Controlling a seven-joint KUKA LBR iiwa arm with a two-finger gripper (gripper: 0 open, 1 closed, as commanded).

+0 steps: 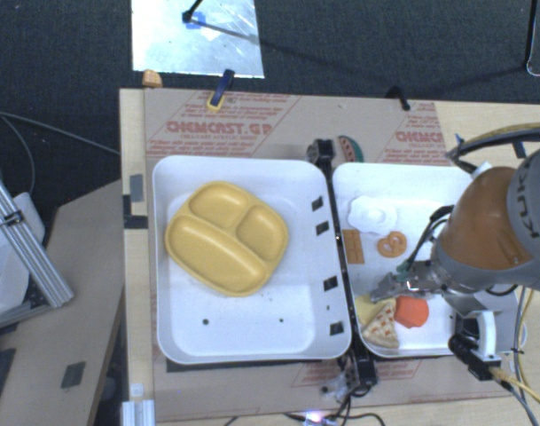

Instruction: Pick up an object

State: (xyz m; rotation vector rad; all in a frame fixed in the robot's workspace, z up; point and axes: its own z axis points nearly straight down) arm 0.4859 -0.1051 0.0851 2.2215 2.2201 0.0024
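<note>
Probably the small round orange-red toy fruit point(412, 311), just beside the gripper point(389, 287), is light, smooth and slippery, best pinched across its middle; whether the gripper is apart or together cannot be told.

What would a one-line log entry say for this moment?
gripper low in right bin | fingers: unclear | nearby: orange ball, pizza slice, pretzel | left bin: yellow tray

Plastic, cardboard and metal on the bench

The two white bins point(243, 340) look like smooth, slightly glossy plastic, as does the yellow divided plate point(227, 236). The bench top point(278, 122) looks like matt brown cardboard with red print. Beyond its far edge lies a shiny, reflective metal-like sheet point(199, 25) on dark, rough carpet point(57, 51).
</note>
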